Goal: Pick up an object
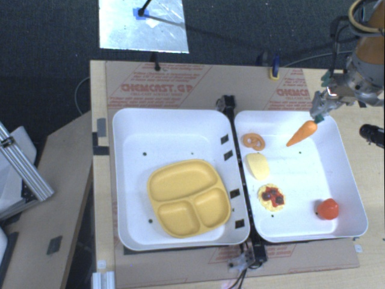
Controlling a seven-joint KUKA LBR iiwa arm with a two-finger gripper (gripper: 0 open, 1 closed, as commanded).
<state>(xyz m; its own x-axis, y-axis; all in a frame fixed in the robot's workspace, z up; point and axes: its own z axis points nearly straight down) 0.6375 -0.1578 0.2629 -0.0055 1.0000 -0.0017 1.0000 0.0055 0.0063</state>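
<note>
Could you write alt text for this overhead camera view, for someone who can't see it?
A robot gripper lifts a toy carrot by its tip above the right bin, which holds a pretzel and a tomato. The left bin holds a yellow tray.

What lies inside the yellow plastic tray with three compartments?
The yellow three-compartment tray in the left white bin holds nothing visible; all compartments show bare yellow. The bin floor beneath it is covered.

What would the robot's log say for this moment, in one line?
gripper: over right bin far corner, holding carrot by its top | carrot: lifted, tilted | left in right bin: pretzel, tomato
</note>
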